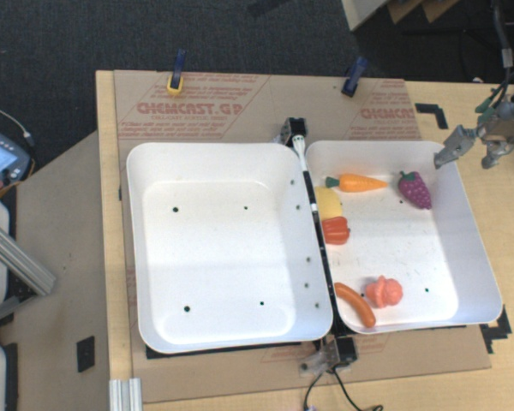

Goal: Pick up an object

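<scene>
Holding carrot (361, 182), grapes (415, 190), pepper (336, 229): right bin (471, 255); claw (473, 150) spread, apparently.

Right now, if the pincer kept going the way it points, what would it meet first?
The pincer sits at the right bin's far right corner, fingers angled down and left. Going on that way, it would probably meet the purple grapes first, though its height above the bin is unclear, so it might reach the rim earlier.

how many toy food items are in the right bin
6, all in the right white bin: orange carrot, purple grapes, yellow piece and red pepper by the divider, orange sausage, pink item.
</scene>
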Controlling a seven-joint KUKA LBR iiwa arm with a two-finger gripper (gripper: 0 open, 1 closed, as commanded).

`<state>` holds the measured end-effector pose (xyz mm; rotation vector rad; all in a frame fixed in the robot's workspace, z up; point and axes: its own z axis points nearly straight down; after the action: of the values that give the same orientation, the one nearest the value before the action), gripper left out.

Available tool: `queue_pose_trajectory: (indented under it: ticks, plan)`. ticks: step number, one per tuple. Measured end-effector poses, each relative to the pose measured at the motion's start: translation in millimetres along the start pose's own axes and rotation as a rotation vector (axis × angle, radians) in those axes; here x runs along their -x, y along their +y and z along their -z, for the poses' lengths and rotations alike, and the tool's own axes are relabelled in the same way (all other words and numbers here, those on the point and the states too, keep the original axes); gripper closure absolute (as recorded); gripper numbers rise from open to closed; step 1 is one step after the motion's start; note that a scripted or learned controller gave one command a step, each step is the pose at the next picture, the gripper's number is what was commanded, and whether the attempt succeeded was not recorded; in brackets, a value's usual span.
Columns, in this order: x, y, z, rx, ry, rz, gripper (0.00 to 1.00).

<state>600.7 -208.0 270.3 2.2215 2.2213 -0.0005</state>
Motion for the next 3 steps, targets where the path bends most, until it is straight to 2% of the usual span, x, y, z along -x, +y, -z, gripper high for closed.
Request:
queue_pose_trajectory:
  ticks: [1,2,3]
  plan:
    - [6,-52,142,0.018,-0.008,-0.002,0.0]
    - [4,-51,143,0.006,-0.004,0.001,1.0]
    - [-51,-32,160,0.006,0.0,0.007,1.0]
